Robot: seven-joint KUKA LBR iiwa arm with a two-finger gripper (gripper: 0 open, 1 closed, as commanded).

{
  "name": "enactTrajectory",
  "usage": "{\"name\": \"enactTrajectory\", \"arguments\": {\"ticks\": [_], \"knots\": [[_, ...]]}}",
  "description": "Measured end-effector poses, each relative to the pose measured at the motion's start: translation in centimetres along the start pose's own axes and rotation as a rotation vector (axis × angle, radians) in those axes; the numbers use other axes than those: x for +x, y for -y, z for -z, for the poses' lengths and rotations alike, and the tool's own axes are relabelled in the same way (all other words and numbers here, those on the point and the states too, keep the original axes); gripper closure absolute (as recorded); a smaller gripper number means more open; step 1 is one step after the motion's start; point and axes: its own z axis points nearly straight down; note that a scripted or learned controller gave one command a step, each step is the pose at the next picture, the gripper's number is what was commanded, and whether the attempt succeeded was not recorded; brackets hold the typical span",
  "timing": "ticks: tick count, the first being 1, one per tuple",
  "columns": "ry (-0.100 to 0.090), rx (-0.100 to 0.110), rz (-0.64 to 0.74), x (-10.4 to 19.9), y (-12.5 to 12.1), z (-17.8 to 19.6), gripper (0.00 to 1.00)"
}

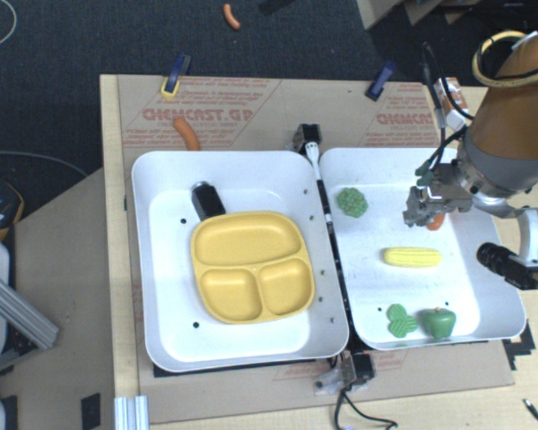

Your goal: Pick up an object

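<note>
My gripper (425, 211) hangs low over the upper right part of the right bin (493, 316). A small orange-red object (438, 223) peeks out just under and beside it, mostly hidden by the gripper body. A yellow corn cob (411, 257) lies just below the gripper. Left of the gripper, near the bin's left wall, sits a green leafy piece (351, 202). At the bin's front edge are a small green piece (398, 321) and a green pepper (439, 322).
The left bin (157, 267) holds a yellow divided plate (249, 265) and a black object (206, 200) behind it. An orange sausage-shaped piece (187, 133) lies on the board behind the left bin. A black clamp (307, 137) sits between the bins.
</note>
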Motion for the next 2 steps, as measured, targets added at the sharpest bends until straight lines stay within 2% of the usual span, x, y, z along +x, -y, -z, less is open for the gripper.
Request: {"name": "enactTrajectory", "arguments": {"ticks": [1, 2], "knots": [[0.000, -0.001, 0.002, 0.88, -0.32, -0.02, 1.00], [0.000, -0.002, 0.001, 0.36, -0.39, 0.00, 1.00]]}}
